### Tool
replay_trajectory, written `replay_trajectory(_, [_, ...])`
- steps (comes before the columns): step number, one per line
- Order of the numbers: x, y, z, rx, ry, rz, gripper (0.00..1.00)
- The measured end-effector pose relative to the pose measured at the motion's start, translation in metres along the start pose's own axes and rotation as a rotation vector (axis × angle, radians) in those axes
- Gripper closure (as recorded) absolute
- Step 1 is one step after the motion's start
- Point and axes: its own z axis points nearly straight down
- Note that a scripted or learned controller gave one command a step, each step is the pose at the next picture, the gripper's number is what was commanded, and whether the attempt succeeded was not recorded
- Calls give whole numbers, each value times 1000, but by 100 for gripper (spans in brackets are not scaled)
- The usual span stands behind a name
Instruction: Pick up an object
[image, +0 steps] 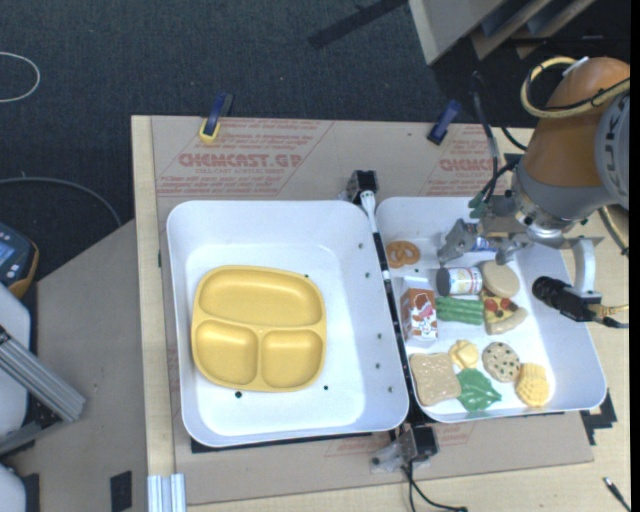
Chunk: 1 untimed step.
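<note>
I am watching the arm (575, 120) reaching in from the right, with its gripper (478, 238) hanging low over the far end of the right bin (590, 355). I am reading this as the approach step of a pick: nothing is showing between its parts, so I am not counting anything as held. From this slant I cannot tell the state of the claw, since the grey hardware is blurring together.

The likeliest target, I am judging, is the small can (459, 281) lying on its side just below the gripper, near the bin's middle. It is looking pale with a dark end cap facing left and a red-marked label. It is touching or nearly touching the green pepper-like piece (459, 310) beneath it, and a round bun-like piece (500, 279) is sitting just beside it on the right.

The next move is calling for a straight descent centred across the can's round body, since it could roll. A pretzel (403, 253) is lying near, to the left. The yellow divided plate (260, 326) is sitting in the left bin (190, 240), well apart.
</note>
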Motion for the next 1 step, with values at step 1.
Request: replay_trajectory(1, [0, 3, -8, -14, -2, -2, 0])
